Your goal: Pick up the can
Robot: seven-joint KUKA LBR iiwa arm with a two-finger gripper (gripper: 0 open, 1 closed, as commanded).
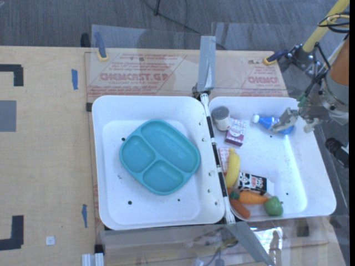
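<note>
The can (220, 117) stands upright in the right bin (299, 173), at its far-left corner, close against the wall that divides the two bins. Its grey top faces the camera. Just beside it on the right lies a small pink-and-white carton (236, 132), near it but, as far as can be told, not touching.

The gripper (296, 118) hangs over the far right side of the same bin, well apart from the can. Its grey fingers (288, 117) point left and down toward a blue bottle (273, 122) with a white cap, which lies on its side on the bin floor. The near fingertip sits right at the blue end of the bottle — touching or just above it, the view does not settle which. How far the fingers are spread cannot be told: they overlap each other and the bottle, and nothing is clearly seen between them.

Along the dividing wall, nearer the camera, lie a banana (233, 169), a black-and-white box (253, 182), a carrot (252, 198) and a green pepper (273, 205), clustered in the near-left part of the right bin.

The left bin (111, 204) bears a teal plate (160, 157) with three compartments, lying flat near its middle.
</note>
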